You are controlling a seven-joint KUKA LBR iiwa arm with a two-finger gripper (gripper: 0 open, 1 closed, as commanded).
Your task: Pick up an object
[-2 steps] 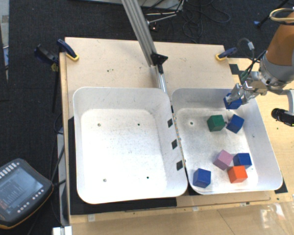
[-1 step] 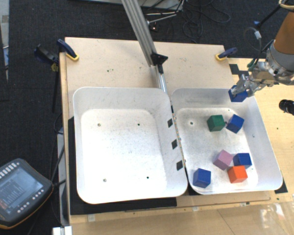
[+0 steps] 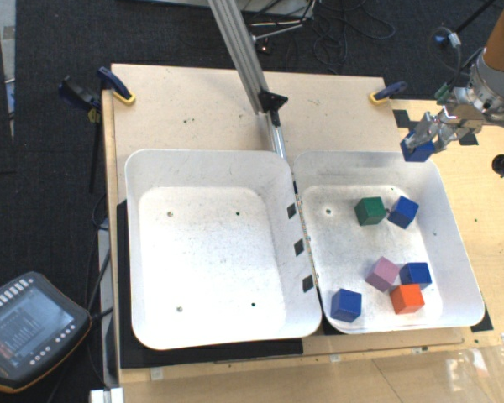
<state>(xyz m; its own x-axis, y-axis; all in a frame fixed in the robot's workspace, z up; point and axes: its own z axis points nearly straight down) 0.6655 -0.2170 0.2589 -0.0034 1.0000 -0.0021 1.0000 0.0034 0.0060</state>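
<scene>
Six cubes lie in the right bin (image 3: 454, 225): three blue cubes (image 3: 403, 211) (image 3: 417, 273) (image 3: 346, 304), one green cube (image 3: 370, 211), one purple cube (image 3: 383, 273) and one orange cube (image 3: 407, 298), none elongated. The gripper (image 3: 426, 141) hangs above the bin's far right corner, seemingly clamping a blue block (image 3: 417, 149).

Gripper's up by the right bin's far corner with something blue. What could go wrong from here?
1. The blue block sits at the tip of the gripper, apparently pinched; it may slip.
2. It hangs over the right bin's rim, so a drop could land on the bench.
</scene>
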